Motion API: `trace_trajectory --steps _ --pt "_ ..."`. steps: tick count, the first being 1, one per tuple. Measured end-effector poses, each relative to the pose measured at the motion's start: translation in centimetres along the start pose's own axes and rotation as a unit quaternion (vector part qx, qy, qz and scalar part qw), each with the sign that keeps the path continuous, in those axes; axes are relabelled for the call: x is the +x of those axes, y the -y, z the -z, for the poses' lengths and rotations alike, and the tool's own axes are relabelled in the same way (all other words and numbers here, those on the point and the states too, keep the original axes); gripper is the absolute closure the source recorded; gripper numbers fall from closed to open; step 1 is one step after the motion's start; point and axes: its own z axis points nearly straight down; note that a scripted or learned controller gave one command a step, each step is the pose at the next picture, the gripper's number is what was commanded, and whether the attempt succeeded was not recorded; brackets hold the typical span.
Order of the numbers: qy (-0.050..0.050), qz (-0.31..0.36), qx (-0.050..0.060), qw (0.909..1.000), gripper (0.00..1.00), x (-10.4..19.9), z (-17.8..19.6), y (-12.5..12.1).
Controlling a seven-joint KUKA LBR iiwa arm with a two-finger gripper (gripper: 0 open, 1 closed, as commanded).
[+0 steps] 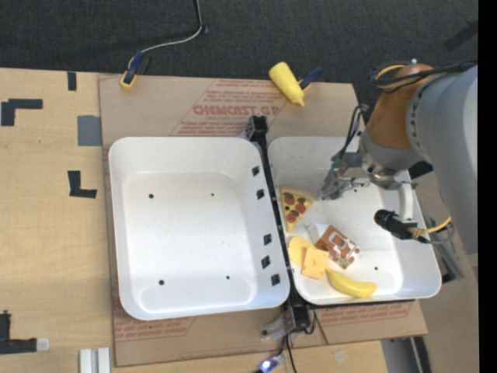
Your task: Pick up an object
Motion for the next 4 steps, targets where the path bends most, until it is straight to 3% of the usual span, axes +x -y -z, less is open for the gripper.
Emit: trace_trajectory --steps 1,2,3,4 --pt "-0.001 -0.002 0.000 1.0000 1.00 5.1 -1.0 8.4" --pt "0.001 0.000 -0.008 1.0000 1.00 5.4 17.7 5.0" --pt "0.001 0.001 -0.009 1.0000 1.00 5.9 32.7 0.9" --pt "-0.001 0.000 0.006 1.0000 1.00 10.2 21.6 1.9"
